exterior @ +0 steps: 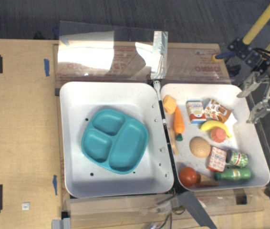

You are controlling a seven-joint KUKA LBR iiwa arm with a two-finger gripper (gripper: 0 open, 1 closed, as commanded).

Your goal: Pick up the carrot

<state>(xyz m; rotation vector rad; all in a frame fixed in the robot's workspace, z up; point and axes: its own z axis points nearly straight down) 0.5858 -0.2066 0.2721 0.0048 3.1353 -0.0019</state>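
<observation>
The carrot (178, 122) lies in the right bin (261, 149), close against that bin's left wall and just beside the divide between the two bins. It is oriented roughly along the wall, with its thick end toward the far side and its tip toward the near side. A pale orange piece (169, 104) lies just beyond its far end, touching or nearly touching it.

The end effector (260, 99) is at the right edge of the right bin, over the far right corner region of the rim. Its metal fingers point downward. Whether they are spread or pressed together cannot be told from this view. Nothing is seen between them. The carrot is well apart from the end effector, on the opposite side of the bin, with the other items between.

Other contents of the right bin: two small cartons (195, 111) (217, 110) near the far wall, a banana (215, 126) with a pink-red round item (218, 135) against it, a tan oval item (200, 147), a red-and-white packet (217, 158), a green can (238, 160), a green bottle (233, 176) and a tomato (189, 176) at the near left corner.

The left bin (73, 109) holds a teal divided plate (115, 140). Both bins rest on the bench (15, 128).
</observation>
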